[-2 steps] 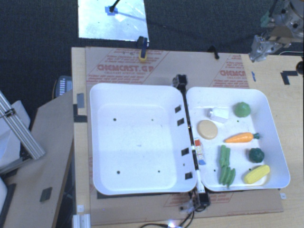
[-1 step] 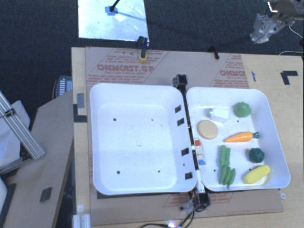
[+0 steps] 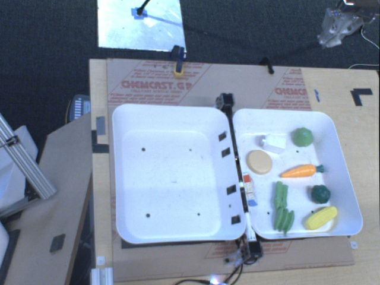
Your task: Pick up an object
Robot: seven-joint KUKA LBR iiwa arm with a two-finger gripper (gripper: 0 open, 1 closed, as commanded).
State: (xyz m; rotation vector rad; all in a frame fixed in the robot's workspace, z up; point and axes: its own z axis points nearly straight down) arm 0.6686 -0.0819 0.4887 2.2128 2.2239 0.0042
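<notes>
At upper right of the frame, the gripper [image 3: 339, 25] hangs clear of the right bin [image 3: 341, 159]; its opening is unreadable, nothing picked yet

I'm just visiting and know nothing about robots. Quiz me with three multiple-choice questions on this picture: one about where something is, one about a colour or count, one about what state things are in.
1. Which bin holds the toy foods?
A. the left bin
B. the right bin
C. both bins

2. What colour is the carrot?
A. orange
B. purple
C. white

3. Where is the robot's hand?
A. down in the right bin, on the corn
B. down in the left bin
C. up at the top right, away from both bins

Answers:
1. B: the carrot, the corn, the green beans and the tan disc all lie in the right bin.
2. A: its body is bright orange with a green stem end.
3. C: the hand sits over the dark floor beyond the bench, touching nothing in the bins.
</notes>
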